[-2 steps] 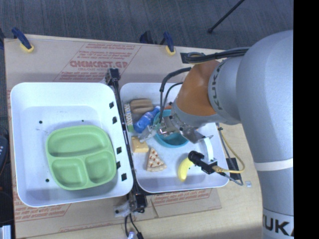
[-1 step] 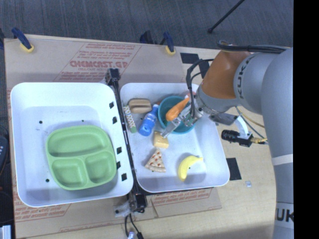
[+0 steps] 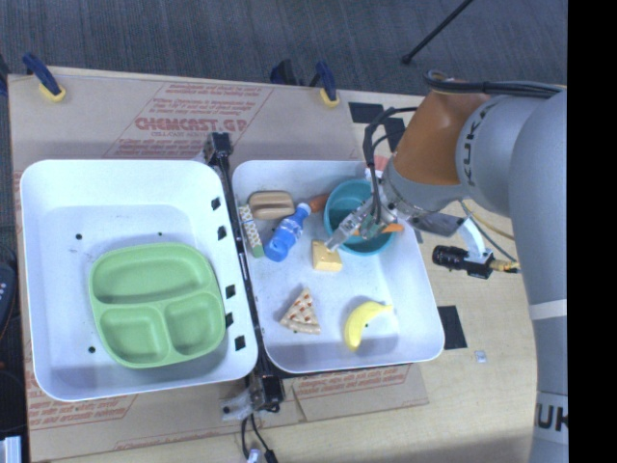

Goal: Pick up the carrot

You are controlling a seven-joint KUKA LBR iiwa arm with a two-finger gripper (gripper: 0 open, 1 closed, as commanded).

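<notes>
Where the arm [image 3: 482,152] reaches in from the right, its gripper [image 3: 355,228] sits low over the teal bowl [image 3: 347,205] in the right bin [image 3: 410,302], and whether it is open or clenched cannot be made out, since the wrist and blur cover it. An orange sliver, apparently the carrot [image 3: 390,228], shows at the bowl's right rim just beside the gripper; most of it is hidden. Just below the bowl lies a cheese wedge [image 3: 327,257]. Left of the bowl are a blue bottle [image 3: 285,233] and a bread roll [image 3: 271,204]. Nearer the front lie a pizza slice [image 3: 302,313] and a banana [image 3: 363,320]. A green divided tray [image 3: 159,303] rests in the left bin [image 3: 48,210].
</notes>
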